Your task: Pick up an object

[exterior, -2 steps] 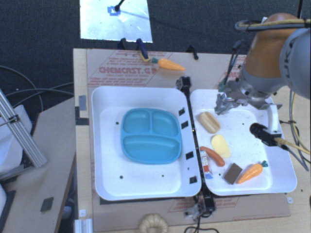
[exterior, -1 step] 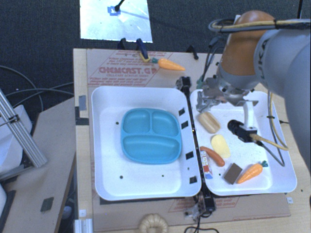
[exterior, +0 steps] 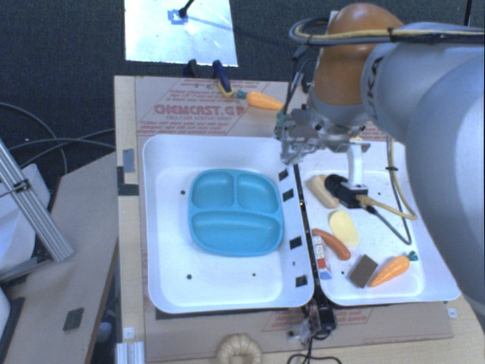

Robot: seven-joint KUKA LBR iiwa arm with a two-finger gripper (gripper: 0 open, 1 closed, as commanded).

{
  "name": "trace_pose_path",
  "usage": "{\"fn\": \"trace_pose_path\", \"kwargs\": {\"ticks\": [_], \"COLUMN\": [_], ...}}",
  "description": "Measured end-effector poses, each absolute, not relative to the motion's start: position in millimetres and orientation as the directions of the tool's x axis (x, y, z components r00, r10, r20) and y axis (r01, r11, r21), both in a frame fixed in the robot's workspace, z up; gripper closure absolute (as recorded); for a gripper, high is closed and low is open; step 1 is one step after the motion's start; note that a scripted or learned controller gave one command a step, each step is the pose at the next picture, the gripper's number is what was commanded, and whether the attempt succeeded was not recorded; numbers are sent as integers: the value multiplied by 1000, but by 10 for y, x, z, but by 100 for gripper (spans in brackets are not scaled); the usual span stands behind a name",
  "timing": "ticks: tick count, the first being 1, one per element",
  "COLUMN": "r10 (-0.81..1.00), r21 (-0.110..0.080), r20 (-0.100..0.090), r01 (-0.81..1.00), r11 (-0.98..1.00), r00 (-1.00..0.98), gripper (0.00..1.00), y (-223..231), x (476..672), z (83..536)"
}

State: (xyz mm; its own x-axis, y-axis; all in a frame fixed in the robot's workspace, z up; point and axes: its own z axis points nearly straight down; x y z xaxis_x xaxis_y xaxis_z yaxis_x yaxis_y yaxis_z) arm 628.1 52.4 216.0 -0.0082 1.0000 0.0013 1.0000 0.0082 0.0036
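My gripper (exterior: 291, 155) hangs over the back end of the divider between the two bins, with no object visibly in it. The right bin (exterior: 432, 279) holds a tan oblong piece (exterior: 321, 191), a yellow oval piece (exterior: 343, 227), a red sausage (exterior: 332, 243), a brown block (exterior: 363, 271) and an orange carrot (exterior: 389, 270). These objects all lie nearer the camera than the gripper. A blue divided plate (exterior: 235, 211) lies in the left bin (exterior: 163, 279).
A second orange carrot (exterior: 262, 101) rests on the cardboard behind the bins, beside a blue clamp (exterior: 221, 74). A small red and white tube (exterior: 324, 264) lies along the divider in the right bin. The bulky arm covers the right bin's back right part.
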Motion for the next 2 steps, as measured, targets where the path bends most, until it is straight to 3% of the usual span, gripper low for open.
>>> {"fn": "trace_pose_path", "kwargs": {"ticks": [1,2], "r10": [1000,1000], "r21": [3,1], "r20": [2,-1], "r01": [1000,1000], "r11": [6,2], "r00": [-6,-2], "gripper": [100,100], "y": [610,582], "x": [6246,6219], "z": [2356,2143]}}
